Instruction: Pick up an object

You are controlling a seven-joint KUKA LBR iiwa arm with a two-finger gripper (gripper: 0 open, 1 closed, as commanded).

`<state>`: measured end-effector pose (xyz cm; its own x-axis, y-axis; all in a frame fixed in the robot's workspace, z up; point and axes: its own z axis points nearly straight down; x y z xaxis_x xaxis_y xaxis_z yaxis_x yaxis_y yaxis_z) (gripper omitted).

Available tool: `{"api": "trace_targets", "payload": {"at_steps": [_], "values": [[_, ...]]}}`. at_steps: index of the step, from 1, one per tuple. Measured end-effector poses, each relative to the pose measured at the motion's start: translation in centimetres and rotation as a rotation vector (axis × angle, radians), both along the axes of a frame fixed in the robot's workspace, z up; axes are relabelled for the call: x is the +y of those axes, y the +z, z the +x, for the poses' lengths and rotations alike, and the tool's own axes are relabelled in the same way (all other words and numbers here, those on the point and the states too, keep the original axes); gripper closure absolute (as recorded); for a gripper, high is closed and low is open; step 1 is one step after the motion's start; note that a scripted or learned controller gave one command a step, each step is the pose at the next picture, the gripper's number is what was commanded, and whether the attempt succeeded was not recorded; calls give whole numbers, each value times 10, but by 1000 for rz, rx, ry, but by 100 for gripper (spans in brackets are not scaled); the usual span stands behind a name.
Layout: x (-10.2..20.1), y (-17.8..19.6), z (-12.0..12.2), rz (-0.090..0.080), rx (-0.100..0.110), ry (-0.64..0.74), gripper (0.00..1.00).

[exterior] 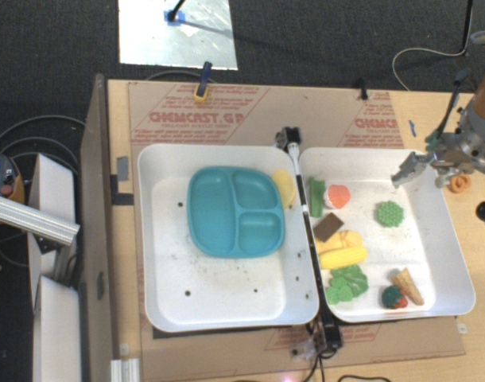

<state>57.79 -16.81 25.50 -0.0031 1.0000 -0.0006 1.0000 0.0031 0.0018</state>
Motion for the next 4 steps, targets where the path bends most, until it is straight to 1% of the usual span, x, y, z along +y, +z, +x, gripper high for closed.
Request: {"api": "trace_targets", "payload": {"at_steps": [1, 2, 3, 4], "values": [[-9, -178, 10, 1, 5, -1, 0], [53, -168, 88, -4, -11, 8, 0], [37, -136, 61, 0, 0, -3, 0], [1, -171, 31, 0, 2, -3, 0]]}}
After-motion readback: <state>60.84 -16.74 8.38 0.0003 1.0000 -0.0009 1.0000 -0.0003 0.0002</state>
